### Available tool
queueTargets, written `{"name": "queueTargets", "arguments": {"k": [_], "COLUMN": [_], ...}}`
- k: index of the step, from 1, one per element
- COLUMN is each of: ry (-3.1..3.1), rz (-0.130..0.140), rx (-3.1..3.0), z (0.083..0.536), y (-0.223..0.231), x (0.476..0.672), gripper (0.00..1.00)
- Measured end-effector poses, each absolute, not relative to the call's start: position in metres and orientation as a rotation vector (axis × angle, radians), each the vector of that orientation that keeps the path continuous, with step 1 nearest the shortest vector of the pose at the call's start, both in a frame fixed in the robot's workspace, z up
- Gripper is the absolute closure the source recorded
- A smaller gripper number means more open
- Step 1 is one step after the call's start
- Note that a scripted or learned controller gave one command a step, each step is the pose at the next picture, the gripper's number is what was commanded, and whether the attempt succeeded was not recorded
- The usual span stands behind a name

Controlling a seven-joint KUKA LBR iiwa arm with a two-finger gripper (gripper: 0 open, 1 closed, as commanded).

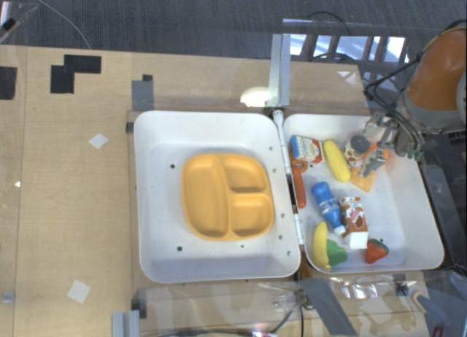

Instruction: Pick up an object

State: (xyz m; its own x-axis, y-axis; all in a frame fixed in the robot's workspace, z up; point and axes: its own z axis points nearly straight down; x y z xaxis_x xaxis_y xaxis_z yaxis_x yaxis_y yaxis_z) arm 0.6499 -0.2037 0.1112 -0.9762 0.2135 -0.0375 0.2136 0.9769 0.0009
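Note:
My gripper (374,152) hangs over the back right part of the right bin (416,219), just above an orange wedge-shaped piece (363,180) and a small patterned item (353,156). Left of it lie a yellow corn cob (336,160) and a red-and-white packet (306,150). A blue bottle (326,205) lies mid-bin, with a small brown-and-white carton (354,219) to its right. At the front lie a yellow fruit with a green end (323,244) and a red strawberry (376,251). An orange-handled tool (298,184) lies along the left wall.
The left bin (157,255) holds a yellow divided plate (226,195). A metal divider post (280,73) stands behind the two bins. The grey arm with its orange band (438,76) comes in from the right, above the right bin's back corner.

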Motion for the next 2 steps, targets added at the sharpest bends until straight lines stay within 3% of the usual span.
{"name": "queueTargets", "arguments": {"k": [1, 2], "ry": [3.13, 3.072], "rz": [-0.005, 0.006], "rx": [0.198, 0.603], "z": [0.095, 0.088], "y": [-0.207, -0.102], "x": [0.667, 0.647], "gripper": [0.0, 0.0]}}
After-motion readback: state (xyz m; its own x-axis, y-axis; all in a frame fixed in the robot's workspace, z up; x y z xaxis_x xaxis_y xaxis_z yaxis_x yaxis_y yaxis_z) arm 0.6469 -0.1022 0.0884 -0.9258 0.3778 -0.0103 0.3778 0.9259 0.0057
